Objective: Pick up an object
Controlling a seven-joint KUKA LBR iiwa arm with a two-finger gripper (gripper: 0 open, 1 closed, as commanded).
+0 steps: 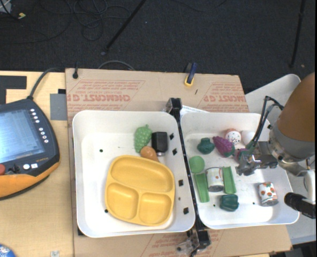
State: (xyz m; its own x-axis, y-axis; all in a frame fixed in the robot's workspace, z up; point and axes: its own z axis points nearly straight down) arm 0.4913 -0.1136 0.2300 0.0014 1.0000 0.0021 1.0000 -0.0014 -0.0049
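Gripper positioned over the right white bin, in its right half.

Finger state: cannot tell from this view. Just left of the gripper lies a purple plastic grape cluster, with a dark green rounded toy further left and a white spotted ball on the far side. A small printed can lies nearer, to the right. The left white bin holds a yellow divided plastic tray.
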